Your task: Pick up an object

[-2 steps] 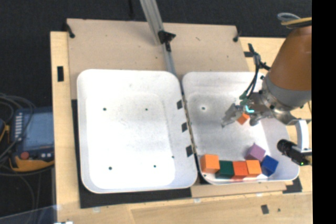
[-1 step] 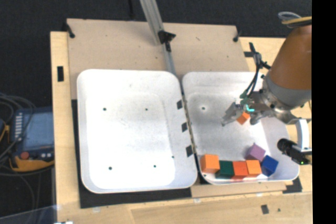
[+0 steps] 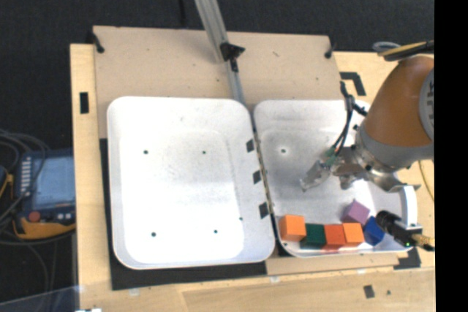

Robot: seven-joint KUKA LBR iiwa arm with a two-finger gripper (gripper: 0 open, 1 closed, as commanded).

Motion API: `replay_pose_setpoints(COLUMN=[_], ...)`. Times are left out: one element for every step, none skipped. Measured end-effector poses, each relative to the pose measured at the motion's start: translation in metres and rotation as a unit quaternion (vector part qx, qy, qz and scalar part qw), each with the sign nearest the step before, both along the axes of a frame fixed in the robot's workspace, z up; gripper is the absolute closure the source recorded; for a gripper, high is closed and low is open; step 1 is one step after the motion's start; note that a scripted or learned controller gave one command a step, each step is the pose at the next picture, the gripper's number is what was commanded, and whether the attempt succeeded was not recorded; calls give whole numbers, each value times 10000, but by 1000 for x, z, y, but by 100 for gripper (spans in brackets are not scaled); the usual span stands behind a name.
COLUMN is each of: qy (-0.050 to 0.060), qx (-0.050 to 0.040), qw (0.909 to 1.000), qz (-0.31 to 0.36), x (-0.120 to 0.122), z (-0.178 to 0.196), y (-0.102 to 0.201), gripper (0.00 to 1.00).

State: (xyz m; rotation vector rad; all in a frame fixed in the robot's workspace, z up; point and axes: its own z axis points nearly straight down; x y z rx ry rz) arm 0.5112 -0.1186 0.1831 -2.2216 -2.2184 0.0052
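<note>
Blocks (image 3: 333, 233) line the right bin's (image 3: 292, 128) near edge; pincer (image 3: 316, 176) above.

The grey arm (image 3: 398, 120) with its orange band reaches in from the right, wrist angled down-left.

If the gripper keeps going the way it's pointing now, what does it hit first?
Probably the bare floor of the right bin: the gripper points down and left, away from the blocks along the bin's near edge. Depth is unclear.
</note>
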Motion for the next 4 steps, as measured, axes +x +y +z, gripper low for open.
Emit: replay_pose_setpoints(qy=[11, -35, -60, -49], qx=[6, -9, -4, -3], qw=[10000, 10000, 10000, 10000], qz=[-1, -5, -59, -25], x=[-10, -9, -8, -7], z=[-52, -86, -74, -31], y=[4, 2, 2, -1], gripper=[0, 0, 100, 100])
